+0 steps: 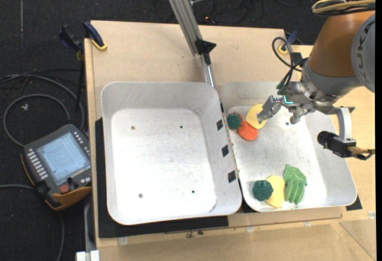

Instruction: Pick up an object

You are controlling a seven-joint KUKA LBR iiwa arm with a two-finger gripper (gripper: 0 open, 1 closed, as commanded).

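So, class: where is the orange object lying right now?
The orange object lies in the right bin, near its upper-left corner, touching a yellow piece and beside a small dark green object.

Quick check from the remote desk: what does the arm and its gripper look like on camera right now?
The arm is a bulky rounded body, orange over grey, with dark lettering at the frame's right edge. Yellowish and black cables loop over and beside it. Below hangs a grey metal gripper assembly, and a white bracket carrying a small black unit sits beside it.

text: "UK" fragment | on: grey arm casing (365,54) | other text: none legible
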